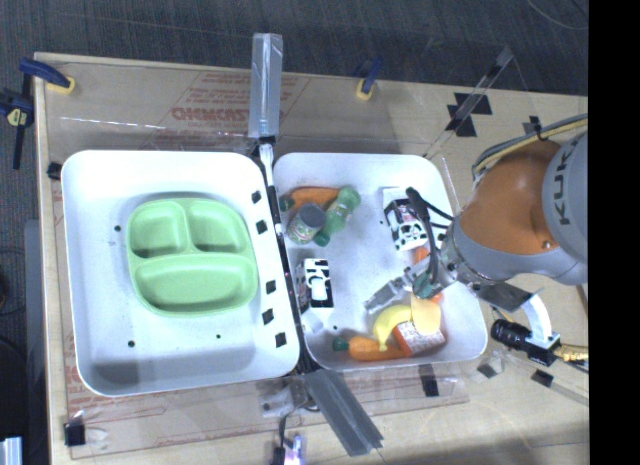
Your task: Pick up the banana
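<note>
The yellow curved banana (392, 321) lies in the right shallow white bin (300, 178), at about 5 o'clock of it, close to the bottom rim. Its long axis runs from about 7 o'clock to 1 o'clock, the upper end toward the two-finger gripper (425, 278). There is little free room around it: an orange carrot (362, 348) lies just below at 7 o'clock, and an orange and white box (418, 333) touches it at 4 o'clock. The gripper is just above the banana, and how wide it is I cannot tell. At the top of this bin lie a green plastic bottle (338, 211) and a grey-topped can (303, 221). The left shallow white bin (100, 353) holds a light green divided tray (190, 258), with open floor around the tray.
</note>
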You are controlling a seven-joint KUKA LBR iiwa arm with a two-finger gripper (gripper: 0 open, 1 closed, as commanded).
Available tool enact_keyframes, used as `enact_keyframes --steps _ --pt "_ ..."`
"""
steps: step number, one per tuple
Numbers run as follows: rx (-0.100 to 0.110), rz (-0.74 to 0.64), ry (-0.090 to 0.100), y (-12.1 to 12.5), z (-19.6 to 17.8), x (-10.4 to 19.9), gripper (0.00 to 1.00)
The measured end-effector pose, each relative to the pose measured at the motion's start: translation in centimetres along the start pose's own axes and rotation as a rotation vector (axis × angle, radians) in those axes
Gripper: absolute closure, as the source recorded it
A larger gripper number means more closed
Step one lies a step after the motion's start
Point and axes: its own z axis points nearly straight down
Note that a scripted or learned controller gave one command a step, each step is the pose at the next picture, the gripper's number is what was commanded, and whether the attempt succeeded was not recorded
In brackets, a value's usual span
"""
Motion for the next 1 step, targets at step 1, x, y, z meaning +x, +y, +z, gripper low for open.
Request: enact_keyframes --steps 1 --pt "0.0 -0.06 -0.001 0.02 -4.83 -0.03 0.0"
